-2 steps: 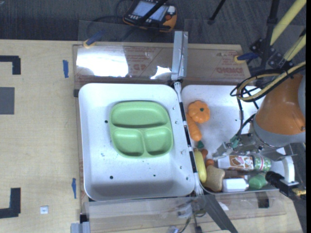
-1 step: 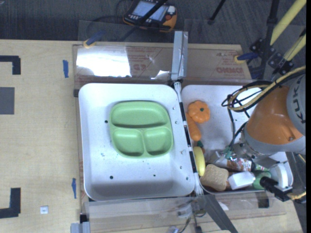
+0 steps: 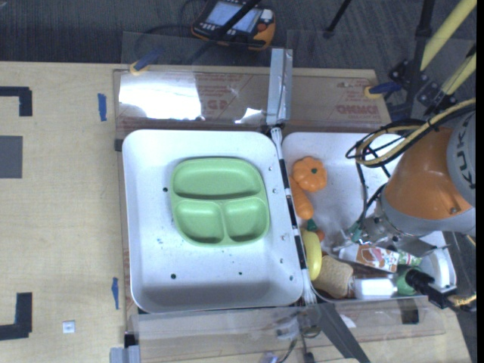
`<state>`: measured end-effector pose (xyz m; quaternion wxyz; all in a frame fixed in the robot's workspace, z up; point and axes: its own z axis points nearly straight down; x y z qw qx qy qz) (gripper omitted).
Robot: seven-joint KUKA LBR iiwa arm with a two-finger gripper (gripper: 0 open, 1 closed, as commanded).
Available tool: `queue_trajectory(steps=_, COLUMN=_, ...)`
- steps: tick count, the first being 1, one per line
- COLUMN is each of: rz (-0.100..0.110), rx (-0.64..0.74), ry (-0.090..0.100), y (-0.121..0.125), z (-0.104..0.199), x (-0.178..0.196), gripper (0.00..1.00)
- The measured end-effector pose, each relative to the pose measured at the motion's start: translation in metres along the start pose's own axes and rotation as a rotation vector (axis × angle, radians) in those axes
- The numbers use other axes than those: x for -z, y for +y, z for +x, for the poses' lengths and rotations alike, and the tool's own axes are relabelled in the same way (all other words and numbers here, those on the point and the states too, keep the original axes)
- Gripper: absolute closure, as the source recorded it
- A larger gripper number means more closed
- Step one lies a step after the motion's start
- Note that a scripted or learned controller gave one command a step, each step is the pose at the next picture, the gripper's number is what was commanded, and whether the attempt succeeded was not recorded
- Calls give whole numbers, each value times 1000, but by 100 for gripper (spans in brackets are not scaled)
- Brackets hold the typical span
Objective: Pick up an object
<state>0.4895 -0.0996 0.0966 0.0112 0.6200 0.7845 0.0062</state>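
Starting at the hand point(image 3: 368, 235): low in the right bin point(image 3: 340, 151), tucked beneath the grey wrist and orange band, so cannot tell whether clenched or released, nor whether grasping anything. Placed, by the look of it, for a reach into the clutter at that bin's near end, over or just beside a bottle point(image 3: 384, 259) with a red label and green cap, lying on its side. Probably the thing to be picked, being closest, though hard to rule out its neighbours. Just nearer the camera, a white oblong point(image 3: 372, 286) and a green piece point(image 3: 401, 281), too crowded to name. Leftward, a tan cylinder point(image 3: 333, 277) touching a yellow piece point(image 3: 311, 254), both pressed against the dividing wall, perhaps awkward to reach for that reason. Farther up, an orange pumpkin point(image 3: 310, 174) with another orange thing point(image 3: 302, 204) just below it, well apart from the hand. Across the divider, the left bin point(image 3: 147, 165) holding a green divided plate point(image 3: 221, 200). Around both bins, pale wooden counter point(image 3: 53, 203). Hidden by the arm: the right bin's right side and anything under the wrist.
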Motion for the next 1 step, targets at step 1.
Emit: queue_trajectory(steps=1, rz=26, rx=-57, ry=11, y=-5, z=-52, x=45, gripper=100)
